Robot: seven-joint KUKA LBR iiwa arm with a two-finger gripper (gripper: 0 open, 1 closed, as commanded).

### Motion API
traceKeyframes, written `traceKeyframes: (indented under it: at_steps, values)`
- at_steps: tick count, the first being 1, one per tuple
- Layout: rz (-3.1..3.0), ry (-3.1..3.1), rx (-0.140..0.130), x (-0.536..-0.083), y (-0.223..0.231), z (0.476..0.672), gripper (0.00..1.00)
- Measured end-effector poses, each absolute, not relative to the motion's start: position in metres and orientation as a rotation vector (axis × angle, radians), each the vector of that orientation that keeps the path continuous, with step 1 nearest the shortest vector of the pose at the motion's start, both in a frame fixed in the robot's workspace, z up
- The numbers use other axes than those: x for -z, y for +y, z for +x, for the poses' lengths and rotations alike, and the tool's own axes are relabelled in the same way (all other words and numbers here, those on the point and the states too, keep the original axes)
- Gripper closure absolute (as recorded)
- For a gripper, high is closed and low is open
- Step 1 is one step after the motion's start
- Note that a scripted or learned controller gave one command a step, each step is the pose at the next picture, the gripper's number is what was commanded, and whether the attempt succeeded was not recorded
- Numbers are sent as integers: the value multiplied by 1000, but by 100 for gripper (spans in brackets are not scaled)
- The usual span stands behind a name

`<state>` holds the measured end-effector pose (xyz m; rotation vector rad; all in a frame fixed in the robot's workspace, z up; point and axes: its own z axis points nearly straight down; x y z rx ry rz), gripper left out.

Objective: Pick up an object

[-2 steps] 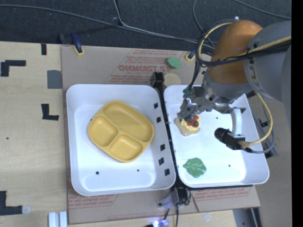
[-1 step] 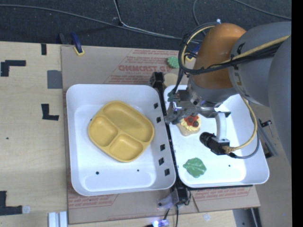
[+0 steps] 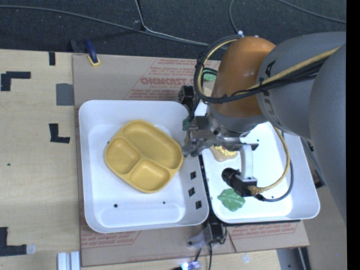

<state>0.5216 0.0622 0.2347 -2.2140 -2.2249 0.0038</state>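
Observation:
A yellow divided plate [image 3: 143,156] lies in the left white bin [image 3: 95,207]. In the right bin [image 3: 292,207] a small green object [image 3: 232,199] rests near the front left corner, and a pale yellow object [image 3: 226,150] peeks out from under the wrist. The arm's orange band and grey wrist hang over the right bin's left side, by the divide between the bins. The gripper [image 3: 209,142] is mostly hidden beneath the wrist.
A black cable fitting [image 3: 233,179] and a yellowish hose loop hang over the right bin beside the green object. Both bins stand on a cardboard sheet [image 3: 140,77]. Cables run across the dark floor at the back.

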Motion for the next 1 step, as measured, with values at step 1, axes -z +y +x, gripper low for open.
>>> traceKeyframes:
  at_steps: [1]
  values:
    - [-2217, -2223, -3, -235, 60, 522, 0]
